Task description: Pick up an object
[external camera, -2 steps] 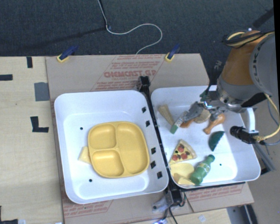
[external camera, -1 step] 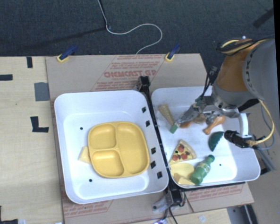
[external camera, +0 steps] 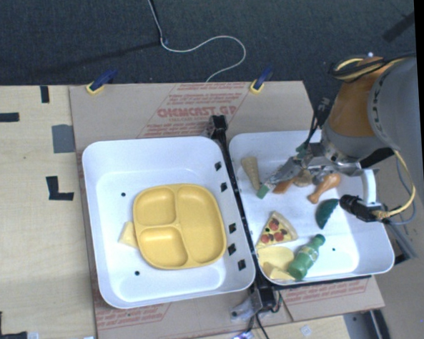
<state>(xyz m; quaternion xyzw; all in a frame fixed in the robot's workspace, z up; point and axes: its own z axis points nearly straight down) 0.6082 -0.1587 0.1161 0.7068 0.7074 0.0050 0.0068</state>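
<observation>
My gripper (external camera: 282, 174) reaches in from the right and sits low over the upper middle of the right bin (external camera: 368, 259). Just below its tip lies a brown-orange piece (external camera: 282, 187), and an orange carrot-like piece (external camera: 323, 188) is to its right. A tan cone (external camera: 250, 171) and a small green piece (external camera: 262, 192) lie to its left. Nearer the front are a pizza slice (external camera: 276, 229), a green bottle (external camera: 305, 257), a yellow piece (external camera: 273, 257) and a dark green piece (external camera: 326, 212).
The left bin (external camera: 108, 279) holds a yellow divided plate (external camera: 180, 226) with a pale yellow piece (external camera: 126, 234) poking out at its left side. A black divider (external camera: 231, 193) separates the bins. The arm's grey body and orange band (external camera: 355, 110) hang over the right bin's far right corner.
</observation>
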